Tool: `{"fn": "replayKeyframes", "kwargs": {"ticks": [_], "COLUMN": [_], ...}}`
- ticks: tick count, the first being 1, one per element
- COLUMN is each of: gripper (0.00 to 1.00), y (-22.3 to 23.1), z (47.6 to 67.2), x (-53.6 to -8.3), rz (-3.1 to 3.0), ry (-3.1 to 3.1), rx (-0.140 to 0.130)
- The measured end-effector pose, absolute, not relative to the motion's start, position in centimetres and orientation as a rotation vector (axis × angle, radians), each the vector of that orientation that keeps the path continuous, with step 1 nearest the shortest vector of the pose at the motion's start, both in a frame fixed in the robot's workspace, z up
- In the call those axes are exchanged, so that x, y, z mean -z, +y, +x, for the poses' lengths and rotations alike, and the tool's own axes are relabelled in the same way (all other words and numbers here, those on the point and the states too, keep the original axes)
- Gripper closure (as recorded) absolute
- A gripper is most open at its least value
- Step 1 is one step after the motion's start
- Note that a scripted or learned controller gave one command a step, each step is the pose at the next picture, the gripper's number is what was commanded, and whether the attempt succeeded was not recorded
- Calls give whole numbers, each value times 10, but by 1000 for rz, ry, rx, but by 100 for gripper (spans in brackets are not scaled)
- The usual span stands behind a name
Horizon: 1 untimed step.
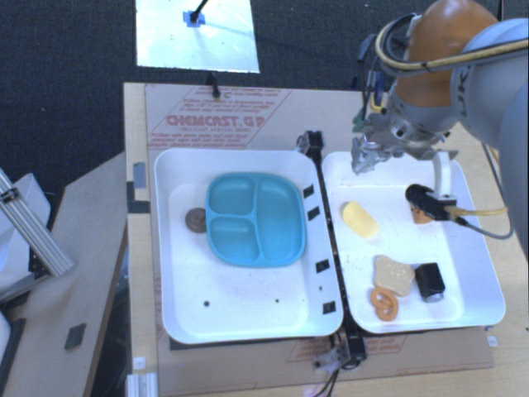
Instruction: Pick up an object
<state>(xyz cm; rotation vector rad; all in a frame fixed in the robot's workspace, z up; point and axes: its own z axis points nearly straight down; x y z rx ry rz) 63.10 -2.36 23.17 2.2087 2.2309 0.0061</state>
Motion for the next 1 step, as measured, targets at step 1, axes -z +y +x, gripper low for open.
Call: {"fn": "replayKeyframes", "kwargs": {"ticks": [1], "gripper": [100], "y": [20], "z": [632], "x": [-232], "rz": [2210], "ry": [2231], "rx": [-5]}}
